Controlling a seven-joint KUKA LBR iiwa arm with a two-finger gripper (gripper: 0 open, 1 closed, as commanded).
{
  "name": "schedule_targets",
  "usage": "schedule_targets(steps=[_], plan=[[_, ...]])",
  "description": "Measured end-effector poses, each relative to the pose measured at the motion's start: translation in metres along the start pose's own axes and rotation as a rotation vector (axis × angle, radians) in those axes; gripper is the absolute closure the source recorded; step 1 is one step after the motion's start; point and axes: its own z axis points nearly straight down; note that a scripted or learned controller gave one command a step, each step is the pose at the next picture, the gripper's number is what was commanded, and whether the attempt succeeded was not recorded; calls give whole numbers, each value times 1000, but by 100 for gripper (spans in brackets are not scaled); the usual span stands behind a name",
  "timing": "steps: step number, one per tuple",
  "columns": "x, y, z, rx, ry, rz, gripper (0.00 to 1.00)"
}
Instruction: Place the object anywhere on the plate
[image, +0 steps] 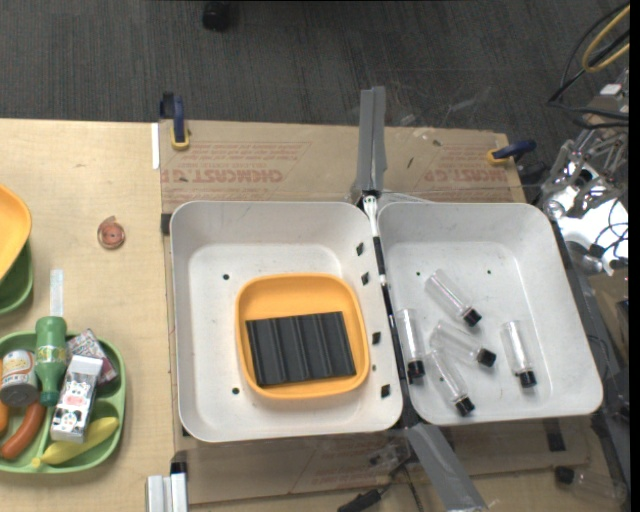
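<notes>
A: Left bin: shallow white plastic, rounded corners; at its centre a glossy orange plate, squarish with soft corners; on the plate a dark ribbed slab, 4 ridges running 12-to-6.

B: Right bin: 5 clear cylindrical tubes with black caps; 1 at 12 o'clock of the cluster; 1 at 9, just beside the bin wall; 2 overlapping at centre; 1 at 3, apart from the rest.

A: Claw state?

B: Cannot tell.

A: Beyond the left bin, at 9: wooden benchtop; green tray of toy food.
</notes>
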Motion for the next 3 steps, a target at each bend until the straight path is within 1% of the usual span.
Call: schedule_targets(steps=[1, 2, 3], plan=[[56, 50, -18, -3, 2, -126, 100], [0, 0, -56, -2, 0, -336, 100], [52, 47, 66, -7, 2, -704, 100]])
